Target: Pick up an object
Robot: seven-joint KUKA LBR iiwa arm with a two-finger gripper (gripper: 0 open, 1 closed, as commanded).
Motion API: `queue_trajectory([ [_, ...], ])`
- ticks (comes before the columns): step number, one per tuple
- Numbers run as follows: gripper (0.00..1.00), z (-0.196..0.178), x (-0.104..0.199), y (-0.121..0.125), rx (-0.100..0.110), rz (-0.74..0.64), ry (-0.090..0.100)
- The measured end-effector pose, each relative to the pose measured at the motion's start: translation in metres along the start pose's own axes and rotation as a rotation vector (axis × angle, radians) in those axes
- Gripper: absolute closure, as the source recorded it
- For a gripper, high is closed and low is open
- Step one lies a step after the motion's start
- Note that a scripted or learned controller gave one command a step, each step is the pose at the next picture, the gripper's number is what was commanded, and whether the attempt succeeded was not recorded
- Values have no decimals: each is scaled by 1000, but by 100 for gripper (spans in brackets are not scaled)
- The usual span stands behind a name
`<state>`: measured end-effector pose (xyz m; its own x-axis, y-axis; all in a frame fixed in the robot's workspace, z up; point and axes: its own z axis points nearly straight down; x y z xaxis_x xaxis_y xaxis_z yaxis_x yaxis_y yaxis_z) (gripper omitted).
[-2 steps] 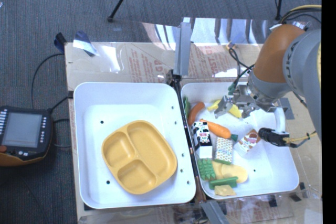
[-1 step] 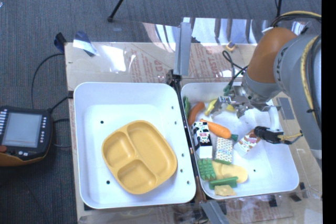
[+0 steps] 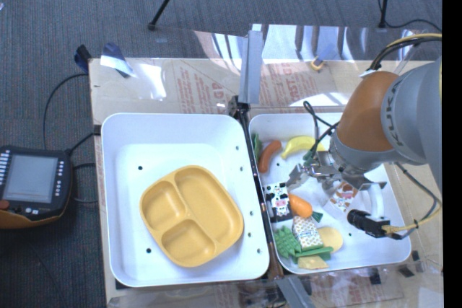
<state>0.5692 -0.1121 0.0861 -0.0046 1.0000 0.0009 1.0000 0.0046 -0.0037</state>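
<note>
**benchwatcher:** Going left to right. Way out at 9 o'clock a handheld controller [image 3: 32, 187] with a grey screen sits on the carpet, cable looping up from it. Then the left bin [image 3: 126, 148], with a yellow divided tray [image 3: 191, 215] lying in it, a bit toward 5 o'clock of the bin's middle.

**gripfan:** And the right bin? That's where the toys are, yeah?

**benchwatcher:** Yep, the right bin [image 3: 393, 238] has all the pickable stuff. Along its left side there's an orange sausage [image 3: 269, 154] with a banana [image 3: 297, 146] just beside it at 3 o'clock. Below those, a little cow-print box [image 3: 277, 199] touching a carrot [image 3: 301, 206]. Toward 6 o'clock sits a milk carton [image 3: 307, 231], with some green pieces [image 3: 289, 242] and a pale yellow slice [image 3: 331, 238] crowded around it.

**gripfan:** So has the gripper got anything?

**benchwatcher:** The gripper [image 3: 317, 171] hangs over the bin's middle, just at 12 o'clock of the carrot, with the grey and orange arm [image 3: 382, 119] coming in from 3 o'clock. The fingers can't be made out well enough to tell how far they're spread, and nothing is visibly between them.
</note>
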Motion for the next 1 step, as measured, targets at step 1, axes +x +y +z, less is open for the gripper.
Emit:
queue_trajectory([
  [1, 0, -2, 24, -30, -6, -104, -8],
])
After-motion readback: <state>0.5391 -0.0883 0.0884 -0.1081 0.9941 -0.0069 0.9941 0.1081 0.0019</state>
